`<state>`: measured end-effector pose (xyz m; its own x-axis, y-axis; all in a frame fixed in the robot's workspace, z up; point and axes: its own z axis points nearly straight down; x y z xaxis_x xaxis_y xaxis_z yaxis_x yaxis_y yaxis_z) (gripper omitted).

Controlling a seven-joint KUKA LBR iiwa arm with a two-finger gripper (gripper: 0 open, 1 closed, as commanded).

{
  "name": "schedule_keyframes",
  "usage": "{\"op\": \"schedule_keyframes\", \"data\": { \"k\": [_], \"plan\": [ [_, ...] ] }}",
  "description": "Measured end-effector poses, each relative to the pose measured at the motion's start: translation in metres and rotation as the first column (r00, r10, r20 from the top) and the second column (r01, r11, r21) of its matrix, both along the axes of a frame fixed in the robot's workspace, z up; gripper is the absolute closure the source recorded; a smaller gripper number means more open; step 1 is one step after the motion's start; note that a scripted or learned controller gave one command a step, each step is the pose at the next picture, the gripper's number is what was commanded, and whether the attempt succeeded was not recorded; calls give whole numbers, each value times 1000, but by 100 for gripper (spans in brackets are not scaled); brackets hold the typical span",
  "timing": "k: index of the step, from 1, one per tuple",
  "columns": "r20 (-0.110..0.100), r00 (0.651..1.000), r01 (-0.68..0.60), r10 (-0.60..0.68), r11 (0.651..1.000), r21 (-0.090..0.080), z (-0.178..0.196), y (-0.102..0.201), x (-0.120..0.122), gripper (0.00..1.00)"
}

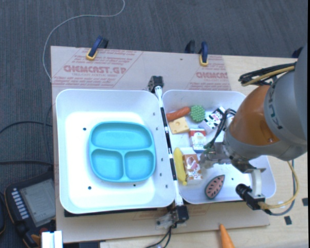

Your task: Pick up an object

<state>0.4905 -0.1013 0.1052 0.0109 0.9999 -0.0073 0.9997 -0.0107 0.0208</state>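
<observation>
Arm down in the right bin (258, 187), toys scattered around it.

Gripper (209, 156) sits mid-bin — can't tell if it's open or closed from here. Watermelon slice (215, 186) at its 5 o'clock, banana (179, 165) at 9, hot dog (177, 113) and cheese (179, 125) up around 11. Blue divided plate (122, 151) sits in the left bin (72, 118).

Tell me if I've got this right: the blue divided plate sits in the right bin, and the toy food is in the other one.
Not quite. The camera view shows the blue divided plate in the left bin; the toy food is in the right bin.
</observation>
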Motion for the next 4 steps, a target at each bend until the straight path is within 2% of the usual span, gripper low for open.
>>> {"op": "schedule_keyframes", "data": {
  "k": [1,2,3,4],
  "plan": [
    [9,1000,13,-12,1000,-21,2,-11,-1,0],
    [8,1000,7,-7,1000,-22,-11,-10,-2,0],
    [1,1000,-2,2,1000,1,0,0,0,100],
    [10,1000,11,-11,1000,-19,2,-11,0,0]
  ]
}}
